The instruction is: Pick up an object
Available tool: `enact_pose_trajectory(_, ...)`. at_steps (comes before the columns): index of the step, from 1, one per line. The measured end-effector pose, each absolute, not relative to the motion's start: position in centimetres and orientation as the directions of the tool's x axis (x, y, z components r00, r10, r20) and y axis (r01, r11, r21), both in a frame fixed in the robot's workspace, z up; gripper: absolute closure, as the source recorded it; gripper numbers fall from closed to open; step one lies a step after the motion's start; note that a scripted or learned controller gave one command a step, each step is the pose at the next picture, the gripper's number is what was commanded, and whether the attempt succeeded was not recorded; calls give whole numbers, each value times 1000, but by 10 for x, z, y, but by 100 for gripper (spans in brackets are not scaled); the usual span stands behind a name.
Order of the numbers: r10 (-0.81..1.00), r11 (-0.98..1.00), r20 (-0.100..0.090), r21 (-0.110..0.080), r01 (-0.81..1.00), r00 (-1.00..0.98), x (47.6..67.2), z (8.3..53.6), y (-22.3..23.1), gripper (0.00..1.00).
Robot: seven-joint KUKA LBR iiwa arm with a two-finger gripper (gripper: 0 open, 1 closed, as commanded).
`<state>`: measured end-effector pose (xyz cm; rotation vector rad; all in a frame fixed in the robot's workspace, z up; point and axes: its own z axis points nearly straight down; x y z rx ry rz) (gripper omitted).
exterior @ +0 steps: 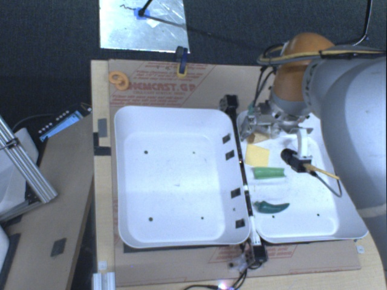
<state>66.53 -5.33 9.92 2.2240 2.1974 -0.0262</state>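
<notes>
Your gripper [255, 127] hangs low over the 11 o'clock corner of the shallow white right-hand bin [314, 231], close to the black-clipped divider [243, 173] that runs between the two bins. From this slant you cannot tell how wide the gripper is set, and nothing shows held in it.

The likeliest target, the flat yellow square piece [256, 156], lies on the bin floor just at 6 o'clock of the gripper. The light green stubby bar [268, 173] lies just beside it at its 5 o'clock. The dark green curved pepper-shaped piece [272, 207] lies apart, toward the bin's 6 o'clock rim.

Watch three things:
- **Offset:** the gripper looks set toward 12 o'clock of the yellow piece, so a straight descent may land on bare floor and close on nothing.
- **Low profile:** the yellow piece looks thin and flat, so a close may skim over it or tip it away.
- **Crowding:** the divider and bin wall sit near at 9 o'clock and could catch the gripper. A sideways nudge could also shove the yellow piece into the green bar and jam both.
</notes>
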Motion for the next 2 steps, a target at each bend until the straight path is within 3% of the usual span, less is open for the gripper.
enact_pose_trajectory(1,1000,-3,-13,9,1000,4,668,111,-44,100)
enact_pose_trajectory(2,1000,-1,-4,20,1000,1,657,294,-80,100)
